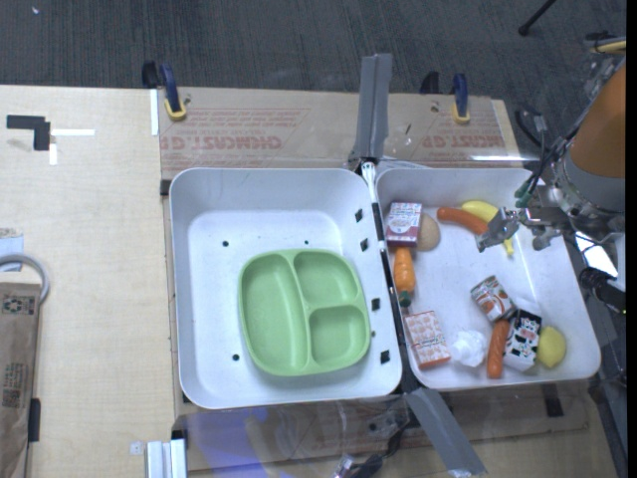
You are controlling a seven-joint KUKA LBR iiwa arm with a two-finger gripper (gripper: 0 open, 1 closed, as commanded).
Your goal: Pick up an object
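- Camera view, looking down at a slant: the gripper [501,229] hangs over the upper right part of the right bin [453,197]; the arm's orange band is cut off by the frame edge.
- Jaw state: cannot tell. The finger ends are small and blur into the dark wrist hardware.
- Nothing can be seen between the jaws.
- Just beside the jaws, toward the bin's back wall: a yellow banana [480,210] and an orange carrot-like piece [464,219], touching each other.
- Further from the jaws, toward the bin divider: a small red carton [403,222] with white print, too small to read, and a tan round item [428,232] against it. An upright orange bottle [403,270] sits below the carton.
- Toward the front of the bin from the jaws: a red-and-white box [492,298], a black-and-white carton [523,340], an orange stick [496,348], a lemon [550,347], crumpled white wrap [468,346] and a pink printed box [425,338]. No lettering is legible on any.
- Well apart from the jaws, in the left bin [199,267]: a green divided plate [304,312].
- Cardboard sheet [249,132] behind the bins: red mirrored print, roughly "CHEMCAST GP", only partly legible.
- Far left edge: a brown bag [18,352] with a recycling mark, cut off by the frame.
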